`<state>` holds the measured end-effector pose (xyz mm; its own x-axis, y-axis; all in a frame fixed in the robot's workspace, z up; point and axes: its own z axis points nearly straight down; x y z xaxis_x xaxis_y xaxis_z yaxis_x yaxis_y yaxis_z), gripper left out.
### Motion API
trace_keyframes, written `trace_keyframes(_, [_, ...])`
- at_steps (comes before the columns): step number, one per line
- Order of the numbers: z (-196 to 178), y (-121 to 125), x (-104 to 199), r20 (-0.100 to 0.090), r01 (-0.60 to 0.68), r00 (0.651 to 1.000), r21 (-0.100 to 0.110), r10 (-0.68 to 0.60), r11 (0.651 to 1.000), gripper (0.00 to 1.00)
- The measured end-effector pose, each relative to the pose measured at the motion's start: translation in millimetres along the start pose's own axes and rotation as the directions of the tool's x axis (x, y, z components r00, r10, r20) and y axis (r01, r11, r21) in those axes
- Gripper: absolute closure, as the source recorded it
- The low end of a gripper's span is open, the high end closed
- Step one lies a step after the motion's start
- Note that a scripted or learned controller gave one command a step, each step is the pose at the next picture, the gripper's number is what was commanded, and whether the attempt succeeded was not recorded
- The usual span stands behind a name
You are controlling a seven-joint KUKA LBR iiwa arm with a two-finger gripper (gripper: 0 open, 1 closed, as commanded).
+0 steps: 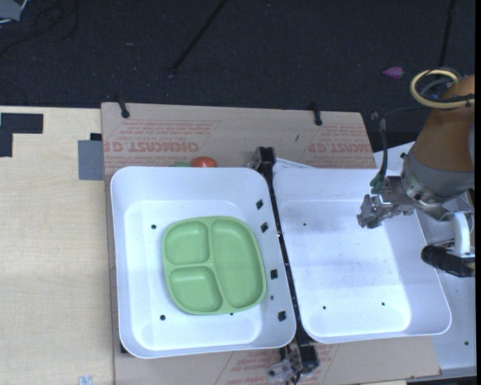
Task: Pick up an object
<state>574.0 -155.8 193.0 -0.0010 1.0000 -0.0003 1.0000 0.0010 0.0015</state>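
Left bin [136, 215], shallow white plastic: holds one pale green plastic plate [214, 264] with three compartments, lying flat near the bin's middle, slightly toward its right wall; this is the likeliest thing to pick, and its low thin rim would seem to offer the only purchase for two fingers. Right bin [349, 311], shallow white plastic, same make: the grey arm with an orange band [446, 131] reaches over its right edge, placing the small metal two-finger gripper [372, 213] above the bin's upper right part, well apart from the plate. Whether the pincer is open or closed cannot be told at this size; nothing is seen held. Judgement: the pick is not yet made, and the arm would have to cross the black clips [274, 247] joining the two bins to reach the plate. Behind the left bin's far edge: a small red-orange round object [204, 163], partly hidden, resting on the brown cardboard sheet [224, 135] under both bins. Dark cables lie on the black floor [224, 30] beyond.
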Motion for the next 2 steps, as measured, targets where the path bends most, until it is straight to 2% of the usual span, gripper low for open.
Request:
trace_keyframes(1, [-50, 1, -1, 0.000, 0.000, 1.000, -0.001, 0.000, 1.000, 1.00])
trace_keyframes(2, [-44, -7, 46, -0.002, 0.002, 1.000, 0.005, -0.002, 1.000, 1.00])
